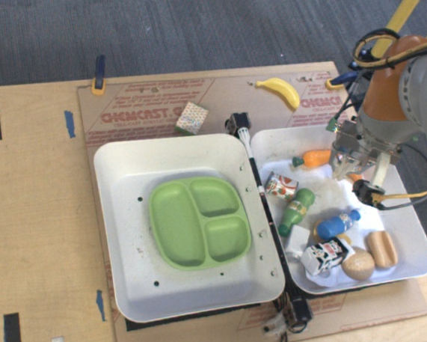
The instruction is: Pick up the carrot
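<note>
Our claw (350, 162), its state beyond our telling, hangs in the right bin (419, 238) just beside the smooth, tapered orange carrot (317, 158), which lies near the far wall, while the left bin (122, 235) holds a glossy green divided plate (200, 222).

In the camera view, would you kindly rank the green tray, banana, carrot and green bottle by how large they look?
Largest to smallest:
1. green tray, by far.
2. green bottle and banana look alike; I would not rank them.
3. carrot, though the gripper may cover its end.
</note>
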You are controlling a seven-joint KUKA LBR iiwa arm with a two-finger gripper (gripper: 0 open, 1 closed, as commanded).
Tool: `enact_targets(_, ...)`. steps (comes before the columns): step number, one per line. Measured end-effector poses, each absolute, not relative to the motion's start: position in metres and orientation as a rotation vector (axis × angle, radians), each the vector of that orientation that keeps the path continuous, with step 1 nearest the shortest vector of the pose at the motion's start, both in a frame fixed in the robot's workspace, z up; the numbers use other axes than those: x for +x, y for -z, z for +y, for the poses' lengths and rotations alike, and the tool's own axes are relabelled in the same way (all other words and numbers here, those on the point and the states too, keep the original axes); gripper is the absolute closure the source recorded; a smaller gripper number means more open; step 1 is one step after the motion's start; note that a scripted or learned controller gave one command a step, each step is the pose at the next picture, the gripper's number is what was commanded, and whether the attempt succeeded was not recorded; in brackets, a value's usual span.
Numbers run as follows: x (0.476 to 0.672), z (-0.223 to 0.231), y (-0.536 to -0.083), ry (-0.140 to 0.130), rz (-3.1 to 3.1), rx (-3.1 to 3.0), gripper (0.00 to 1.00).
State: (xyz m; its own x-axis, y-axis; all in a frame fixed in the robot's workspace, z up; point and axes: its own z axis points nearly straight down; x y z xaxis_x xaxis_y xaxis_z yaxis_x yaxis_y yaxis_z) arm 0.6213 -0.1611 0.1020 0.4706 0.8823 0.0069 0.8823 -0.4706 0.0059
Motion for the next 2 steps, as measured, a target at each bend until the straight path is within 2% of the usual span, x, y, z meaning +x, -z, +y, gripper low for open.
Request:
enact_targets(1,0.621,-0.161,-0.101,-0.011,1.616,2.694,0.0)
enact_targets(2,0.622,-0.161,-0.112,-0.015,1.617,2.691,1.0)
